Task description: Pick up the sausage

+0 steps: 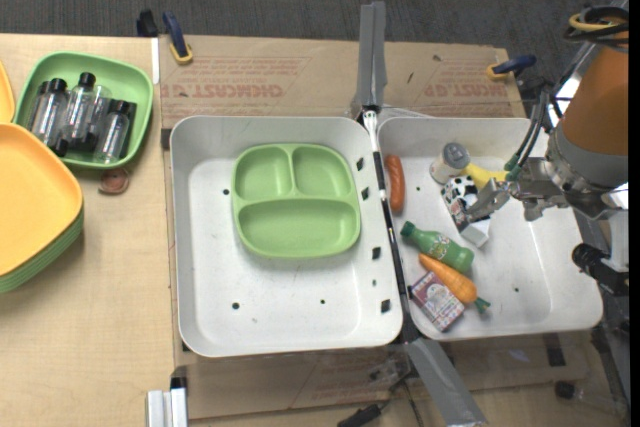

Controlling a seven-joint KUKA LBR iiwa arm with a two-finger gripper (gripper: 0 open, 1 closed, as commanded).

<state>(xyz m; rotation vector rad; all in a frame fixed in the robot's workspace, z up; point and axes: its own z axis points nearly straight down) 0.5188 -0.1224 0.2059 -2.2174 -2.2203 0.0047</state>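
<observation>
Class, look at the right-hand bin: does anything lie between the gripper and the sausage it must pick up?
Yes. The sausage lies by the bin's left wall, and the gripper is to its right. Between them stand a black-and-white cow toy and a grey-capped bottle.

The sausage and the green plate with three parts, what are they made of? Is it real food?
The sausage looks like toy plastic, not meat: its orange-red skin is smooth, even and a little shiny. The green divided plate also looks like plastic, with a dull matte finish, soft rounded ridges and one flat colour all over. From this far up I can't be fully sure of either.
</observation>
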